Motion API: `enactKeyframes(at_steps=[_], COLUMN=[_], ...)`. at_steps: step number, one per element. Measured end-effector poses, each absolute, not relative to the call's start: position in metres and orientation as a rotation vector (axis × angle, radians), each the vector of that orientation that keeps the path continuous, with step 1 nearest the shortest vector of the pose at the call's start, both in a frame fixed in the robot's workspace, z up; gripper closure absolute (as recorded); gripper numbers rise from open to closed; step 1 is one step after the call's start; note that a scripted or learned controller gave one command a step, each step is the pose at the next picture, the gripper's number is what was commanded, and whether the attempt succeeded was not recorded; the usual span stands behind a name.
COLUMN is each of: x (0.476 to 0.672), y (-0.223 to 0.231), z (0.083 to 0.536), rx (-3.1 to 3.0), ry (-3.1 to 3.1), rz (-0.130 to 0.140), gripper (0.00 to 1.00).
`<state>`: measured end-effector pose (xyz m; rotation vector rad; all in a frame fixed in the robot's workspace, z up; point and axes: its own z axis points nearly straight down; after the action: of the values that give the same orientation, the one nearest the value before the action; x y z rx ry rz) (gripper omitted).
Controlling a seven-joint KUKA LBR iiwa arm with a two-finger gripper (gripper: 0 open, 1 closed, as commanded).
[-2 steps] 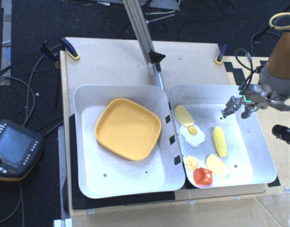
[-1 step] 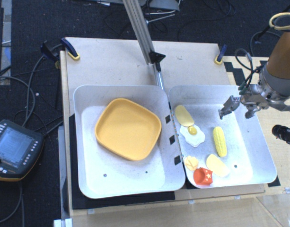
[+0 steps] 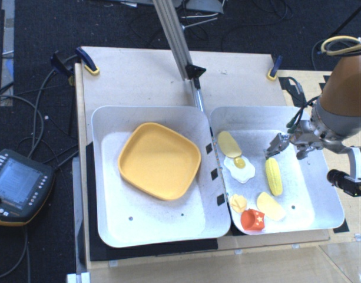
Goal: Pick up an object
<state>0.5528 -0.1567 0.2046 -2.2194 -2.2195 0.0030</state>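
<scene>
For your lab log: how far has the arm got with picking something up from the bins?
Done: the end effector is over the right bin, above the corn cob. In hand: nothing visible between its fingers. Left: descend, grasp and lift; the corn cob, fried egg and other food pieces lie in the bin.

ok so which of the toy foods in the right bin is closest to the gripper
The corn cob, lying lengthwise just below the gripper. The fried egg and the pale yellow piece sit farther left; the red piece lies at the near edge.
</scene>
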Motion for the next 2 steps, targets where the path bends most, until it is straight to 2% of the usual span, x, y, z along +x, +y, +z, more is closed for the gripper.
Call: enactKeyframes(at_steps=[2], x=[0.556], y=[-0.159], z=[0.094], rx=[-2.221], ry=[-2.221], rz=[0.001], gripper=[0.00])
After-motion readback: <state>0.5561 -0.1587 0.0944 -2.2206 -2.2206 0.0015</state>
